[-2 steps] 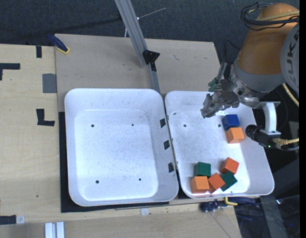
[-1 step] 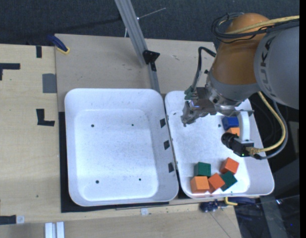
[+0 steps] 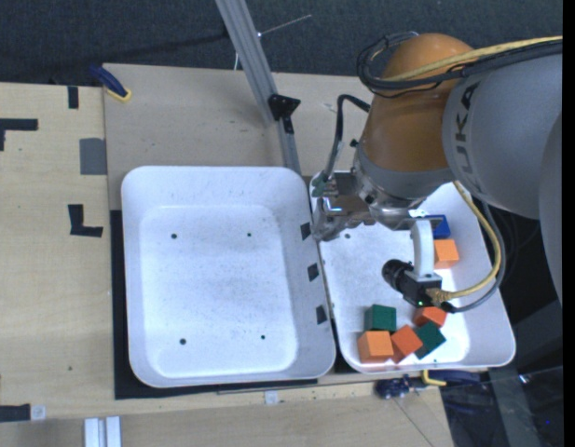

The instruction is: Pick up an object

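Gripper [image 3: 330,209] on the grey KUKA arm [image 3: 511,128] is hanging over the right bin [image 3: 497,347], close to the rim that bin shares with the left bin [image 3: 212,277]. I am watching from the remote console. I cannot tell whether the gripper is open or closed, because the wrist is covering it from above.

I am picking the green block [image 3: 381,318] as the likeliest target. It is lying on the bin floor well apart from the gripper, toward the bottom of the view and a little to the view's right of it. It is looking close to square from here, so I am reading no clear long axis. Its edges are running nearly in line with the bin's walls, with the top face turned up.

Farther from the gripper along the same line, an orange block [image 3: 375,345] is sitting just beside the green one. A second orange block [image 3: 407,341] and a dark green block [image 3: 431,340] are crowding in at the view's right. Another orange block [image 3: 445,252] and a blue block [image 3: 438,223] are lying to the view's right of the gripper, near the arm.

In my judgement, the coming move is calling for a traverse down-view before any descent, and those close neighbours are risking a fouled grasp.
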